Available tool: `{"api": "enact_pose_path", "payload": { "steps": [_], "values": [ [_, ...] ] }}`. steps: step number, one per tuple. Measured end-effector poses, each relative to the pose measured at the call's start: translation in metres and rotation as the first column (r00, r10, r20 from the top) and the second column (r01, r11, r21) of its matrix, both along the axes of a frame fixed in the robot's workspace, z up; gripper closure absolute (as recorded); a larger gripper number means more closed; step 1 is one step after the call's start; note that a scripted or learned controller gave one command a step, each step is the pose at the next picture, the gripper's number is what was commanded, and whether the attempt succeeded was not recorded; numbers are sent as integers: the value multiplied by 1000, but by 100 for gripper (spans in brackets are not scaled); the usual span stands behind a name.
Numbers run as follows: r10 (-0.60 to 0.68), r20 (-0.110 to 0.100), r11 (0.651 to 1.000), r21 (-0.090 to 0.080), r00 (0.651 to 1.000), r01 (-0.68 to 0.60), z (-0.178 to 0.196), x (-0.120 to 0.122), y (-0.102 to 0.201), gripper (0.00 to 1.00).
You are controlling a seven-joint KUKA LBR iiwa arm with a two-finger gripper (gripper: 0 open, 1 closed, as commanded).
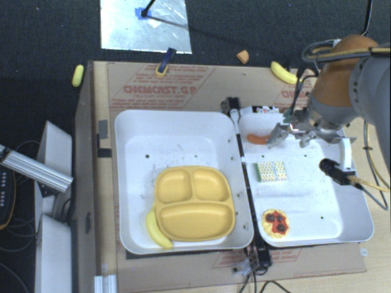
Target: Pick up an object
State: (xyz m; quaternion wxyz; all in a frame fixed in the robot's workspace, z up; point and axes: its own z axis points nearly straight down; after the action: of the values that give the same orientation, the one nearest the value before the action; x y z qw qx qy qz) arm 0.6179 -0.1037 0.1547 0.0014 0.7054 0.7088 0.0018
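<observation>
Grey arm [372,87], orange band [342,72], black cables [317,47]

We take this for a robotics lab rather than any home or kitchen. The two white bins [183,124] sit on a bench covered with brown board printed with a maker's name [159,90], and the floor around it is dark carpet [43,35]. A grey arm with an orange band [345,72] reaches in, cables looping over it. The things in the bins are toy food: a yellow divided plate [194,201], a plastic banana [156,229], a small pizza [276,222], a hot dog [258,139]. We also see an aluminium rail [36,166], a shiny metal sheet on the carpet [145,17] and stray toys beyond the bench
</observation>
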Motion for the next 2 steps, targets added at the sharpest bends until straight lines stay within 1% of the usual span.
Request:
{"api": "enact_pose_path", "payload": {
  "steps": [1,2],
  "values": [
    [-2,-5,1000,0,1000,2,-51,-19,16,0],
    [0,-2,1000,-1,1000,0,-70,27,8,0]
  ]
}}
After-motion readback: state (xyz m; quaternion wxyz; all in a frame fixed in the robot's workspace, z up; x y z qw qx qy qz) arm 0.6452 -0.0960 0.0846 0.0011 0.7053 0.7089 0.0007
